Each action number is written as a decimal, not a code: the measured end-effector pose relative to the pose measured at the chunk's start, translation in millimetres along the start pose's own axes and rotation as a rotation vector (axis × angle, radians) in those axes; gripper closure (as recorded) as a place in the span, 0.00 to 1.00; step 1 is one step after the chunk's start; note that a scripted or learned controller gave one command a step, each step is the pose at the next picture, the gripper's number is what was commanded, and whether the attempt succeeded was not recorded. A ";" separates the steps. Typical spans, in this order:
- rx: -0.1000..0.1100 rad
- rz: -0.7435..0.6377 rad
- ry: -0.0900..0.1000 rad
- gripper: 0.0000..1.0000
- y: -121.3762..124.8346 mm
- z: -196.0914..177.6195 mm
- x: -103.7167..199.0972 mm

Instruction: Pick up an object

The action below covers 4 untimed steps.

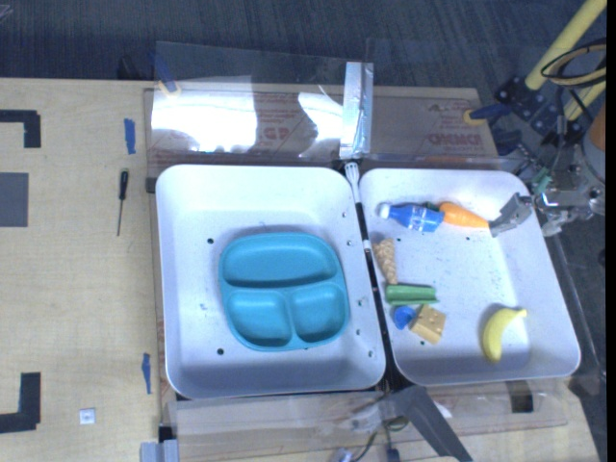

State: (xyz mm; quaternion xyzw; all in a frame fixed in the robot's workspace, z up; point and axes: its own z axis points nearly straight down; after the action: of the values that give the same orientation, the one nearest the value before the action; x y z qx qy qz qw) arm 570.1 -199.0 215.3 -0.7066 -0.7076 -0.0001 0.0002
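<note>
Since the gripper (515, 212) sits by the right bin's (558, 306) far edge, right beside the orange carrot (466, 217) (can't tell its state), I'd drop straight down over the carrot's middle before squeezing.

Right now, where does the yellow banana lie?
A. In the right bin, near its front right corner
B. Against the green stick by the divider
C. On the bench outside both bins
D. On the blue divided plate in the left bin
A: the banana lies on the floor of the right bin near its front right corner, apart from the green stick.
</note>
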 end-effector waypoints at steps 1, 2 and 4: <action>0.000 -0.253 0.000 0.00 -6.6 4.3 24.4; 0.002 -0.233 0.001 0.00 44.8 65.7 41.1; 0.000 0.016 0.001 0.00 21.5 95.8 64.8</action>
State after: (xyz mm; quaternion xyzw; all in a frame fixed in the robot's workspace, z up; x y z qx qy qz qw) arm 591.5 -134.1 119.6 -0.7121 -0.7021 -0.0005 0.0005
